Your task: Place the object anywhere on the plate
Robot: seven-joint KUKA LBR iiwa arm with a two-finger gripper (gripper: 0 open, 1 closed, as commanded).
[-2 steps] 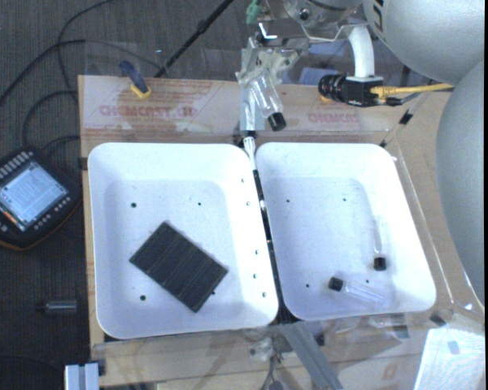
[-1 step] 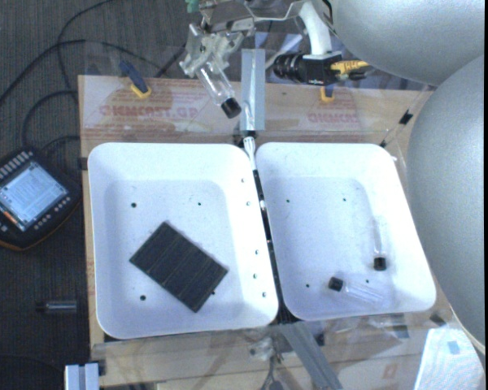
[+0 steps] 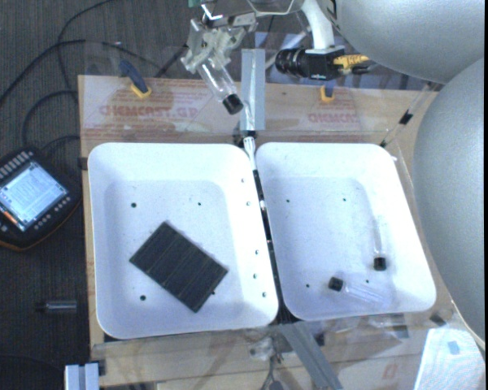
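A dark ribbed square plate [image 3: 179, 266] lies flat in the left white bin [image 3: 114, 177], toward its front. My gripper [image 3: 206, 60] hangs high over the back of the bench, behind the seam between the two bins. It is shut on a clear tube with a black cap [image 3: 225, 92]. The tube slants down and to the right from the fingers, cap end lowest. The tube is well above and behind the plate.
The right white bin [image 3: 407, 218] holds two more clear tubes with black caps, one [image 3: 379, 249] near its right wall and one [image 3: 351, 288] near its front. A grey upright bar [image 3: 253, 88] stands just right of the held tube. A teach pendant [image 3: 24, 195] lies left of the bench.
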